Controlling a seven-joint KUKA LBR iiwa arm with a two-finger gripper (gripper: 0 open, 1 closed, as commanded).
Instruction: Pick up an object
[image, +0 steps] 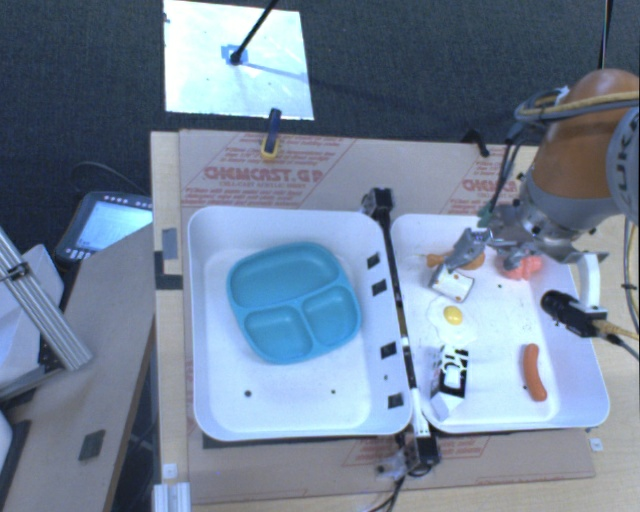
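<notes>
Lengthwise — sausage (535, 372) pointing near–far.

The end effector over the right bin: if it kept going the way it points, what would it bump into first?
Probably the small white block just beyond the end effector, then the toy fried egg; depth is hard to judge.

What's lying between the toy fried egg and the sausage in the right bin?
Nothing: in the camera view, bare white bin floor runs from the fried egg to the sausage.
</notes>
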